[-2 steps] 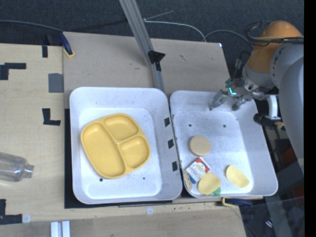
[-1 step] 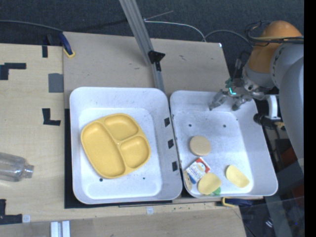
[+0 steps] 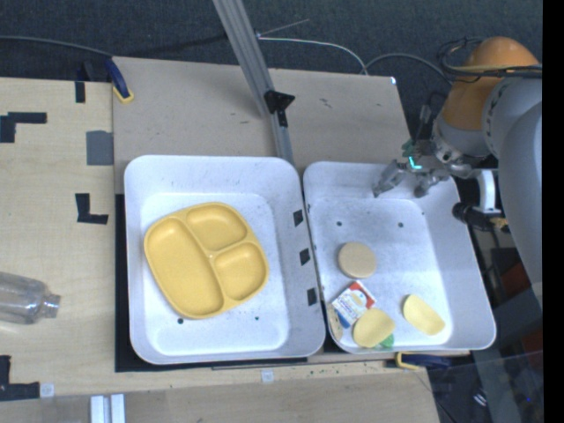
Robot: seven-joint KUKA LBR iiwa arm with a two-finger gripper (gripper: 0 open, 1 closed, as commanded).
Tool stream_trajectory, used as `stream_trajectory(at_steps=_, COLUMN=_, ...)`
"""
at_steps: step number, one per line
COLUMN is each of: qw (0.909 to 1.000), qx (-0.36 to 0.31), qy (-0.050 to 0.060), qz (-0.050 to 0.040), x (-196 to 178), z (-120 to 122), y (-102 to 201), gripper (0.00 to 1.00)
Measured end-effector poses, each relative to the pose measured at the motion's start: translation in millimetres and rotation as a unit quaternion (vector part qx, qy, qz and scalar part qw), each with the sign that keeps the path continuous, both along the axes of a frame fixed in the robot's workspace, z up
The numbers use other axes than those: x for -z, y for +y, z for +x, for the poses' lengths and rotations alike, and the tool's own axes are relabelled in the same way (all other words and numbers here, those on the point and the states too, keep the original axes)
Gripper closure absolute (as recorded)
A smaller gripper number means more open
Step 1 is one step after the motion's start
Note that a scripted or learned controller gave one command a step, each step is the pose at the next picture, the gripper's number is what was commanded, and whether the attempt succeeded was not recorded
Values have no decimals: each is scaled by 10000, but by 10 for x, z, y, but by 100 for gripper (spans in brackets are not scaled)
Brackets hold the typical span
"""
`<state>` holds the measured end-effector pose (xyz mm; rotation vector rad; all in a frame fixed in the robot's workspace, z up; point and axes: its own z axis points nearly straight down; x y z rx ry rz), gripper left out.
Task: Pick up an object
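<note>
Over the far edge of the right bin [image 3: 458,263] the gripper [image 3: 404,183] is seen with its fingers spread apart and nothing between them. Nearer, on the bin's floor, a tan disc [image 3: 357,259] is found, then a small packet [image 3: 351,305] and two yellow pieces [image 3: 374,328] [image 3: 423,315]. A yellow divided tray [image 3: 205,258] is held in the left bin [image 3: 141,192].

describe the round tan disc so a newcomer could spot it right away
Start at the right-hand white bin, the one nearest the arm. The round tan disc lies alone near its middle, left of centre. Unlike the yellow lumps and the small packet clustered at the bin's front edge, it is flat, circular and beige.
</note>
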<state>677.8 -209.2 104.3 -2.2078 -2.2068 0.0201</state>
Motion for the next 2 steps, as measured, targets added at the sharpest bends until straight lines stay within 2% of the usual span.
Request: stream_trajectory(at_steps=2, qw=10000, qx=0, qy=0, qz=0, x=1, z=0, y=0, gripper=0)
